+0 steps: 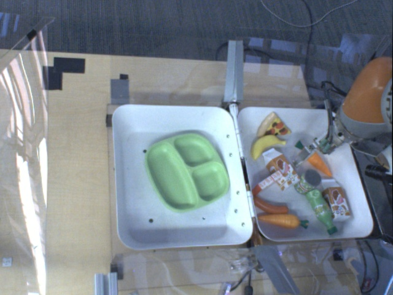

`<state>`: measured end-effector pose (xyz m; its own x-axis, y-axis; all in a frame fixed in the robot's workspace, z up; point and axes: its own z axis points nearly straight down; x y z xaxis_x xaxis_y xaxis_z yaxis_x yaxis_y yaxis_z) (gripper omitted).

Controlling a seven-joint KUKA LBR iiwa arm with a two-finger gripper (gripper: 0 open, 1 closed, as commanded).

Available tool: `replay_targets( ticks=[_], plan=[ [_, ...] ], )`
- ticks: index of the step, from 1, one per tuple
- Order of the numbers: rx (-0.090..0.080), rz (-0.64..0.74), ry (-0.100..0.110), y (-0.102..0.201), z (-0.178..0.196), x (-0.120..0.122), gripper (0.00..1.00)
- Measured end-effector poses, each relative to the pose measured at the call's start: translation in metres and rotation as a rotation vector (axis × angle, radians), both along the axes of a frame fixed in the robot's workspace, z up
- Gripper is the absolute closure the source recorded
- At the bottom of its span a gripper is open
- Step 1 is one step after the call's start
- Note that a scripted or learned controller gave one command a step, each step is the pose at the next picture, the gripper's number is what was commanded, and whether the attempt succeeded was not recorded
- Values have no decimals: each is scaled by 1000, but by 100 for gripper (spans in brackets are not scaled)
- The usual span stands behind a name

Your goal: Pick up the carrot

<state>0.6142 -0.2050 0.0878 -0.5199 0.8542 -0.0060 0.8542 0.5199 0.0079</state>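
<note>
Wooden bench (73,165) with two white bins, pincer (320,145) low in right bin (359,183), touching carrot (319,163), finger state unclear.

The right bin (362,223) is crowded. Along its near wall the carrot (284,220) lies lengthwise with a red sausage (268,205) touching its far side, so room beside it is scant there; its leafy end points toward a green bottle (320,209) just to the right. A snack packet (277,180) and a small carton (338,203) hem in the middle. At the far end a banana (268,145) and pizza slice (274,126) sit together. The arm (368,103) overhangs the far right corner, above an orange wedge (319,163). The left bin (132,226) has open floor all around the green divided tray (187,171) at its centre.
</note>
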Motion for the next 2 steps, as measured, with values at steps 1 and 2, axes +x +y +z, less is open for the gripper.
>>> replay_targets(
  ticks=[1,2],
  plan=[
    [2,3,-5,2,10,3,100],
    [1,102,4,81,94,12,100]
  ],
)
